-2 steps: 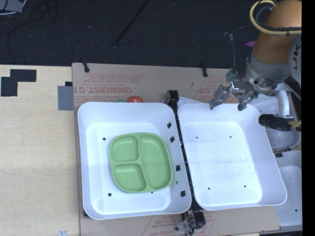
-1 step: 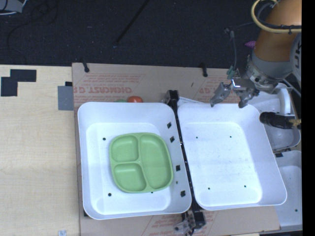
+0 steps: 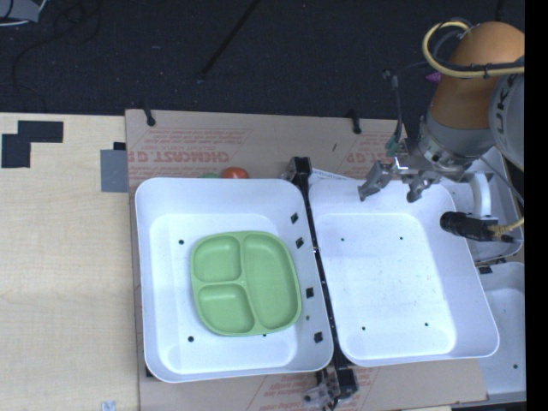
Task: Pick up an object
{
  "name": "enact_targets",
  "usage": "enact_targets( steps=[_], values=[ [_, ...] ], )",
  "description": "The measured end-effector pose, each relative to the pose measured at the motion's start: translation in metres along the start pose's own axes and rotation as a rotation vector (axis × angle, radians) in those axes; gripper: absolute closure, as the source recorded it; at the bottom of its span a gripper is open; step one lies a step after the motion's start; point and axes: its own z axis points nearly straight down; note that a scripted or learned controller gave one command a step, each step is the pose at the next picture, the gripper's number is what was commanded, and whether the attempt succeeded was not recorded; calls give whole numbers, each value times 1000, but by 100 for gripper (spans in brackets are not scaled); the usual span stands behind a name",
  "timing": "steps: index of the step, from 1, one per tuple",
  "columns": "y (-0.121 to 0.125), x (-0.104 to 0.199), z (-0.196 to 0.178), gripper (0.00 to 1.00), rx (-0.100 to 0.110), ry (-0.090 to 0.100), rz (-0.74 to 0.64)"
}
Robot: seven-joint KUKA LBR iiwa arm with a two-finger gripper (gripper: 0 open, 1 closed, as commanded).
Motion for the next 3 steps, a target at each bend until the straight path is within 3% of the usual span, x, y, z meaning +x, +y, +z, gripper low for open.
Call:
enact_targets(
  steps=[2, 3],
  values=[
    [-3, -10, 107, 0, 1, 1, 0],
    [-2, -11, 94, 100, -3, 1, 3]
  ],
)
